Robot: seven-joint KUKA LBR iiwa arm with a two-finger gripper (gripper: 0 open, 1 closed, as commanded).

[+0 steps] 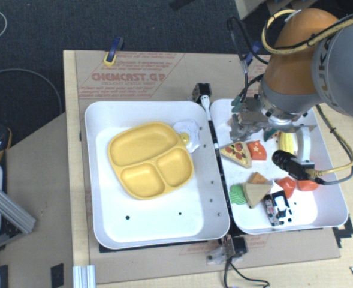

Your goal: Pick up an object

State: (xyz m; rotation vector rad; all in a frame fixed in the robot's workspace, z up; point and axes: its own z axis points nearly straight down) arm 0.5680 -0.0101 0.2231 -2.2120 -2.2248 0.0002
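end effector (pixel 243 132) just above pizza slice (pixel 237 153), right bin (pixel 335 204)

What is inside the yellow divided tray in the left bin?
All three compartments of the yellow divided tray look bare. A small clear plastic piece lies beside its upper right edge in the left bin. Anything beneath the tray is covered.

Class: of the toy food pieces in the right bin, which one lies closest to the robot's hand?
The pizza slice, a yellow wedge with red dots, lies just below the hand; the others sit farther down.
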